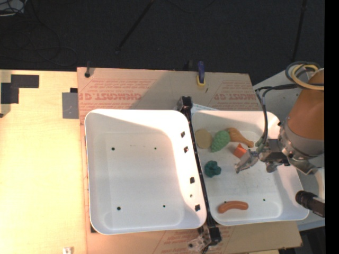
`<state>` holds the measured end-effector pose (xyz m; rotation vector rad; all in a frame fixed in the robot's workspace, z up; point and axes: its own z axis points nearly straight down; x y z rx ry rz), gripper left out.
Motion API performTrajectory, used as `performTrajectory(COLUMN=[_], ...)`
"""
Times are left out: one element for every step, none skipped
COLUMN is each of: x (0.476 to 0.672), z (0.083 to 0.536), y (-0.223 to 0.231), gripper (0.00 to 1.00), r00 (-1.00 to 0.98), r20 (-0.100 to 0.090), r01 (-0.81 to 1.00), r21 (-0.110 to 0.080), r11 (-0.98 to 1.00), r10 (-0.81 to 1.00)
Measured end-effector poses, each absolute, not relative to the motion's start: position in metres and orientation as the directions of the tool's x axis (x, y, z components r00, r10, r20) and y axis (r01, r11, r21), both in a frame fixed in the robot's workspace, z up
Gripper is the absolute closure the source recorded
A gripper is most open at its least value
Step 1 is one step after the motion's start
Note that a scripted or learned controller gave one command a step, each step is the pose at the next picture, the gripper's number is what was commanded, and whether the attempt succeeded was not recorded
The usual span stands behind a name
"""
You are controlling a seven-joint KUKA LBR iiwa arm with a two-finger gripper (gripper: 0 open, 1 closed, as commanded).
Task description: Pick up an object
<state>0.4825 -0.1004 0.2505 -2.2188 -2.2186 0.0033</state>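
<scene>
The right bin (275, 208) holds several small items: a tan round piece (203, 138), a bumpy green object (220, 140), an orange drumstick shape (239, 136), a small red-orange piece (239, 151), a dark teal object (212, 168) and an orange sausage (233, 207). My gripper (248, 161) hangs over the middle of this bin, just right of the red-orange piece, fingers pointing left and down and standing slightly apart. Nothing shows between them.
The left bin (95, 142) lies beside the right one, with a black clamp strip (189, 152) along their shared edge. Cardboard (132, 91) sits under both bins. The arm's orange band (310, 115) and cables (264, 110) rise at the right.
</scene>
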Motion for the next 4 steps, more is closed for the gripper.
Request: performTrajectory(x=[0.483, 0.556, 0.578, 0.493], z=[0.26, 0.24, 0.302, 0.263], y=[-0.101, -0.024, 0.011, -0.035], gripper=[1.0, 1.0, 1.0, 1.0], r00=[0.001, -0.008, -0.002, 0.004], r20=[0.002, 0.002, 0.0, 0.001], r01=[1.0, 1.0, 1.0, 1.0], r21=[-0.007, 0.0, 0.001, -0.011], r11=[-0.001, 0.008, 0.002, -0.004], r10=[1.0, 1.0, 1.0, 1.0])
